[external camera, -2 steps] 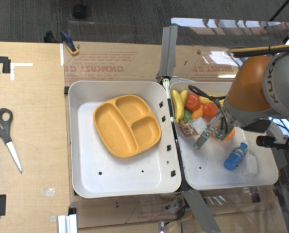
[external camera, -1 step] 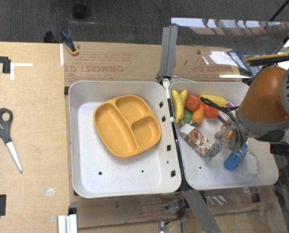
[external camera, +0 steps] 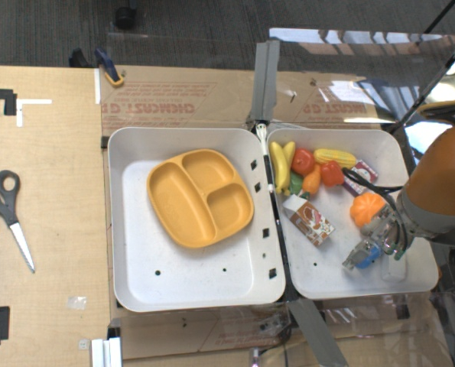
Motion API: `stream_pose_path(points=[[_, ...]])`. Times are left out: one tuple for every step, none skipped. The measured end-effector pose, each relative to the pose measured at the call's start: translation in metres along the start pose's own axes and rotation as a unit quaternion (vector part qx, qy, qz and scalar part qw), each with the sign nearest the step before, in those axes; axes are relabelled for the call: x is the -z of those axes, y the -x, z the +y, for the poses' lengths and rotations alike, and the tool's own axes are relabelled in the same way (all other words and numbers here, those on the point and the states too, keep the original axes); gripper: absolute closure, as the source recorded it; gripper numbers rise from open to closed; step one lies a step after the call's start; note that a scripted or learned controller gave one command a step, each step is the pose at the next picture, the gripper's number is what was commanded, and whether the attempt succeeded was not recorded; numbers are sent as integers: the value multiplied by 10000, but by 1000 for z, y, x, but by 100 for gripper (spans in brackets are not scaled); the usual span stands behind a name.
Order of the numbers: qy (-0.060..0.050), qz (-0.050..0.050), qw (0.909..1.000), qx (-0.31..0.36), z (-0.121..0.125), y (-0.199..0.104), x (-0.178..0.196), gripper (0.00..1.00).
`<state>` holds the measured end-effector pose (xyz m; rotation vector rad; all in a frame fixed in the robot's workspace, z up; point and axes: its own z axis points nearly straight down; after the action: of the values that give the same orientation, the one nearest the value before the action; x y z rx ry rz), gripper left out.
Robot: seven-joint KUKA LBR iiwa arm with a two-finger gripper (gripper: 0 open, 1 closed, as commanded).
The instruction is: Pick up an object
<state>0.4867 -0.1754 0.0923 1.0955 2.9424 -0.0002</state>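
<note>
The right bin (external camera: 319,279) holds toy food. A yellow banana (external camera: 278,167), a red tomato (external camera: 303,160), a corn cob (external camera: 336,157), a second red piece (external camera: 331,174), an orange pepper (external camera: 311,180) and a green piece (external camera: 295,183) crowd its far left corner. A small printed carton (external camera: 309,222) lies tilted near the bin's middle. An orange fruit (external camera: 365,206) sits to the right, just above my gripper (external camera: 362,255). The gripper hangs low over the near right part of this bin, with a bluish bit at its tip. The arm's orange band (external camera: 445,170) looms at the right edge.
The left bin (external camera: 116,228) holds a yellow divided plate (external camera: 200,197). A candy wrapper (external camera: 365,173) lies near the corn. Scissors (external camera: 9,212) rest on the wooden bench at far left. A blue clip (external camera: 108,67) sits behind the left bin.
</note>
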Motion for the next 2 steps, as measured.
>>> stream_pose_path(points=[[7, -15, 10000, 13, 1, 1, 10, 100], [0, -1, 9977, -677, 34, -39, 103, 100]])
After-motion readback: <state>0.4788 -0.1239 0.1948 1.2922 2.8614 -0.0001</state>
